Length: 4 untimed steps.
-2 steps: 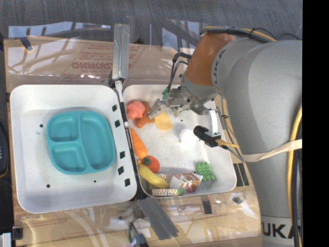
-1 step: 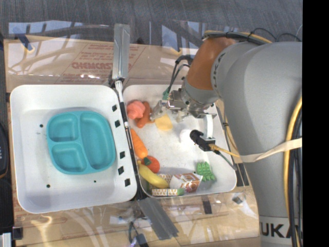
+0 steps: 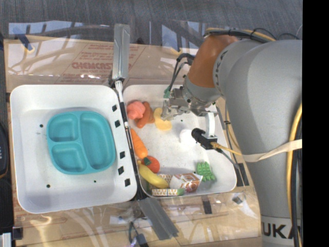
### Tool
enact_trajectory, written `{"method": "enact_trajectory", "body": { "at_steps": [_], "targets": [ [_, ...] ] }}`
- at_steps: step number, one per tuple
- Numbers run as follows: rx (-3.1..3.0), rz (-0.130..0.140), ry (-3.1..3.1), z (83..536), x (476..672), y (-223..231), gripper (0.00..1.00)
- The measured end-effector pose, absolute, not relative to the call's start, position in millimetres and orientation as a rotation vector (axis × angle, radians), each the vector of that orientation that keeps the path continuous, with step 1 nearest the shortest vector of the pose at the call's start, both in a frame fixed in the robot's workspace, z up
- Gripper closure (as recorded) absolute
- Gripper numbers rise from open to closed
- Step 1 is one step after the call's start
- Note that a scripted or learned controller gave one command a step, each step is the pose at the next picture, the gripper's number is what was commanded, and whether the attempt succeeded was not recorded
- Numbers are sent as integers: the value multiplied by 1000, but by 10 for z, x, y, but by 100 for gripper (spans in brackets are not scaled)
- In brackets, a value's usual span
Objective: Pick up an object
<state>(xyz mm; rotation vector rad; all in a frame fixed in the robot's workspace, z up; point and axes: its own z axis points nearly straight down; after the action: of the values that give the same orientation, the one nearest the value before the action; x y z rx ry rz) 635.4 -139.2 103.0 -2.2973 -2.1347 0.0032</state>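
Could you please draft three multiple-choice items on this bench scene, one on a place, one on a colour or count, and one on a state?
1. Where does the teal plastic divided tray lie?
A. left white bin
B. right white bin
C. on the bench outside the bins

2. How many compartments does that tray have?
A. two
B. three
C. five

3. How does the yellow plastic banana sit?
A. standing upright
B. hanging from the pincer
C. lying flat on the bin floor

Answers: 1 A, it rests inside the left bin; 2 B, three hollows show; 3 C, it lies by the near wall.
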Motion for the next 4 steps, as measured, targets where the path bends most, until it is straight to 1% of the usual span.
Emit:
{"method": "enact_trajectory", "body": {
  "at_steps": [1,2,3,4],
  "targets": [
    [-2297,4,-2135,1028,6353,-1391,0],
    [-2156,3,-2280,920,6339,-1129,0],
    [-2154,2,-2282,1028,6345,-1133,100],
    [-1756,1,-2604,1651,6062,-1290,100]
  ]
}}
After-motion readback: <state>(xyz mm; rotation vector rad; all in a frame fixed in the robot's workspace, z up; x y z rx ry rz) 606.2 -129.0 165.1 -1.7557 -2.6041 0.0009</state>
